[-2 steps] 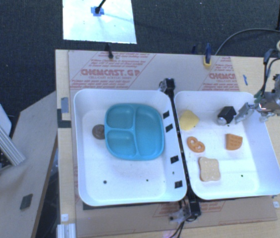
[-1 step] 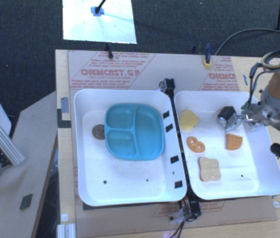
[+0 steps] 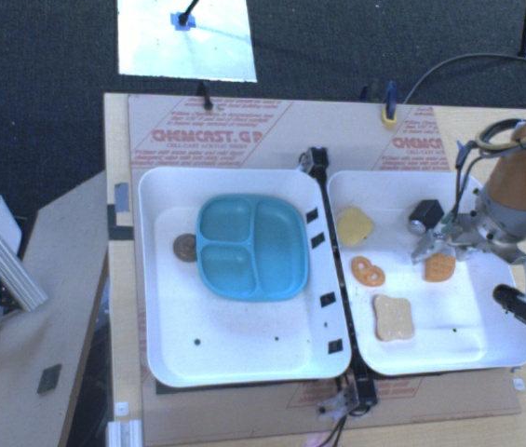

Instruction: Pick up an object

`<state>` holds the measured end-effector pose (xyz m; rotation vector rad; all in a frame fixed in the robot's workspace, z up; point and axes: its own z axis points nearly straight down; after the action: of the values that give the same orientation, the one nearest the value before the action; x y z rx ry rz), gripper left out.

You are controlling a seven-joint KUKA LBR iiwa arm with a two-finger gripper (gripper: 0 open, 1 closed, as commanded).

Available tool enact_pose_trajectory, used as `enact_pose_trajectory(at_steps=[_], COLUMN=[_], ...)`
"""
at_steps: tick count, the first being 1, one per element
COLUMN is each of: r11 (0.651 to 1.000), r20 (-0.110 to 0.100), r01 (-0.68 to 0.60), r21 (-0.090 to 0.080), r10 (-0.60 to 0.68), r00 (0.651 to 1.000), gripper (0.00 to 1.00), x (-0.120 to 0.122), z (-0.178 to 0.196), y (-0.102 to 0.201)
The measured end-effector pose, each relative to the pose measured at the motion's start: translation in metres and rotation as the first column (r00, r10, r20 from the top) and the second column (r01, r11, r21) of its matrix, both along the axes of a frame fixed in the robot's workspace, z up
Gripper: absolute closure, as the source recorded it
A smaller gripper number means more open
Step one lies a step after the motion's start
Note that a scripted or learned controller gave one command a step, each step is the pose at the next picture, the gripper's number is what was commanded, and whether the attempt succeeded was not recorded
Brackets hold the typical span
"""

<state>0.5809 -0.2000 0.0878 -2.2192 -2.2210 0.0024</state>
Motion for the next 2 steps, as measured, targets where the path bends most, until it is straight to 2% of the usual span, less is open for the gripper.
enact_pose_trajectory(at_steps=[1, 2], r11=[1.000, 1.000], r20=[0.004, 0.008], r01=[0.000, -0.001], r21=[-0.001, -0.002], r10=[0.000, 0.001], r00=[1.000, 1.000], gripper=[0.00, 1.00], x=[0.001, 0.002], z=[-0.003, 0.009], y=[0.000, 0.000])
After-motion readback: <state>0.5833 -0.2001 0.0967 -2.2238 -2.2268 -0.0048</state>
